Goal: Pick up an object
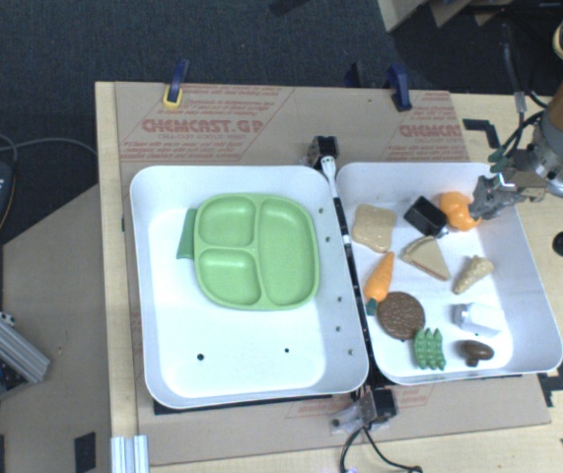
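Nearest to you, at the near rim of the right bin (521, 264), lie a green pod (428, 349) and a small brown piece (475, 351), both well apart from the orange (456, 210) and on the camera side of it.

That orange is the thing to watch. It sits on the floor of the right bin near its far wall. The gripper (485, 197) hangs just beside it on the arm's side, touching it or nearly so. You cannot tell how far the gripper is open, and you cannot tell whether it has hold of the orange.

Just beside the orange, on the side away from the arm, lies a black block (425, 215), touching it or close to it. Beyond the block, farther from the orange, is a pale bread slice (374, 227). On the camera side of the orange lies a tan wedge (426, 257), with a pale cone (472, 274) near it. Farther out the same way you find a carrot (381, 277), a round brown cookie (400, 315) and a small white piece (473, 315).

Well apart from the orange, past the bread, the left bin (242, 358) bears a green divided plate (256, 251). Beyond the orange, at the far edge of the bench (261, 126), a blue clamp (397, 87) stands nearer it and a yellow clamp (174, 95) farther off.
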{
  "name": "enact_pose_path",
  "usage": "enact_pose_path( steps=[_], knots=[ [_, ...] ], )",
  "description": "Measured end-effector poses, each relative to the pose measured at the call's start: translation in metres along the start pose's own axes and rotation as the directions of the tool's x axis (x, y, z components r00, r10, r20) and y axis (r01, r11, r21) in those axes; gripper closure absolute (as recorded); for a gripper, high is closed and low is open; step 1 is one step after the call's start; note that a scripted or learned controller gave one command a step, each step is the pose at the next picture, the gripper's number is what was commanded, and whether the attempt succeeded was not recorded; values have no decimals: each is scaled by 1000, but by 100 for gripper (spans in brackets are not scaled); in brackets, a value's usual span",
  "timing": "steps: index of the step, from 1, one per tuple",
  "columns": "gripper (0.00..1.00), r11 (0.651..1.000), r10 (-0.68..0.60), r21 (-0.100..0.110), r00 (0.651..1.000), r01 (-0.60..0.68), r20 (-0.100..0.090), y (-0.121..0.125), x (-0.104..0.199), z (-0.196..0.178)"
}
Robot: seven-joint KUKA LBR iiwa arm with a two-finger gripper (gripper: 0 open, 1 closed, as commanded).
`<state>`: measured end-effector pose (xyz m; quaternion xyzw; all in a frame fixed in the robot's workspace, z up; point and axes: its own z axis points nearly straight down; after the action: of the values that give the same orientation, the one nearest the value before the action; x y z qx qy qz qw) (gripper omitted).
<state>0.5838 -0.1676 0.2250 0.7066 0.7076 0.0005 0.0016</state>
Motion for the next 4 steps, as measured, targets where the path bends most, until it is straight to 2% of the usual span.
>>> enact_pose_path(
  steps=[1, 2, 3, 4],
  knots=[
    [100, 1000, -6, -1, 1000, 6, -3, 14, 62, -2],
    [100, 1000, -5, 0, 1000, 5, -2, 39, 111, 6],
    [100, 1000, -4, 0, 1000, 4, -2, 51, 158, 13],
    [100, 1000, -6, -2, 1000, 6, -4, 71, 217, -1]
  ],
)
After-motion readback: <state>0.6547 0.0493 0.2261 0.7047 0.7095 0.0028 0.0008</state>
